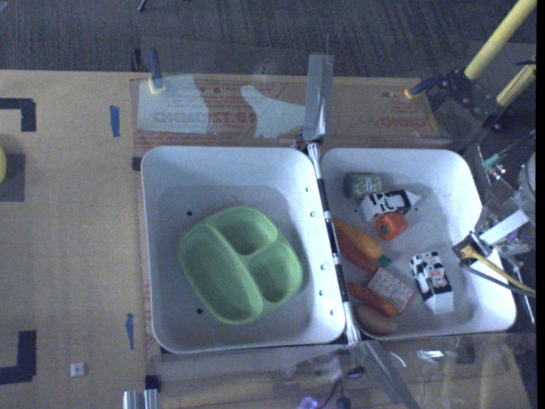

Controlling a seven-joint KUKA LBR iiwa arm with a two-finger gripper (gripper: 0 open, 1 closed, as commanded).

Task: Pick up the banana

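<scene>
The right bin [464, 173] holds several small toy foods. An orange, elongated piece with a green tip [358, 240] lies along the bin's left wall. A pale tan curved piece [375, 320] rests against the front rim, partly under a red sausage-like piece [368, 296]. Whether either of these is the banana I cannot tell. Beside them lie a green can [364, 184], a round orange fruit [391, 225], two black-and-white cartons [431, 279] and a small pink box [391, 286].
A green divided plate [241, 264] sits in the left bin [162, 186]. A metal divider [317, 109] runs between the bins at the back. Yellow-and-white hardware [492, 258] overhangs the right bin's right rim. A yellow rounded object [2, 166] sits at the bench's far left.
</scene>
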